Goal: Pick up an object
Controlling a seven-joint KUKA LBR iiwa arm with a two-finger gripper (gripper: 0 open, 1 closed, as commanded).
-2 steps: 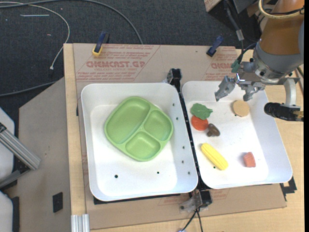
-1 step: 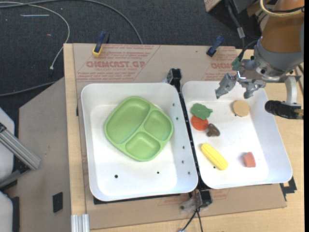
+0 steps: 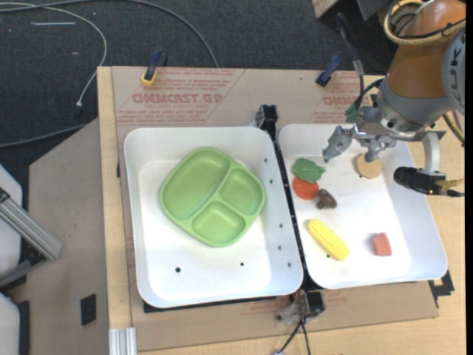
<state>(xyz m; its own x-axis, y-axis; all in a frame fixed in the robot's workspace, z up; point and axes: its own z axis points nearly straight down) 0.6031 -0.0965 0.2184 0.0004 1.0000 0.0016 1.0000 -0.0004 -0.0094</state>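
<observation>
The right bin (image 3: 414, 268) holds several small items: a green leafy piece (image 3: 308, 170) over a red-orange round piece (image 3: 304, 188), a small brown lump (image 3: 326, 198), a yellow corn cob (image 3: 327, 239), a pinkish-red block (image 3: 381, 245) and a tan round piece (image 3: 369, 168). My gripper (image 3: 355, 148) hangs over the bin's far part, open, with its two fingers spread and nothing between them. One finger is just beside the tan piece, the other points toward the green piece.
The left bin (image 3: 148, 272) holds a green divided plate (image 3: 213, 196). A black clamp (image 3: 267, 116) sits at the far joint of the bins. A black cable part (image 3: 417, 178) hangs near the right bin's far right side.
</observation>
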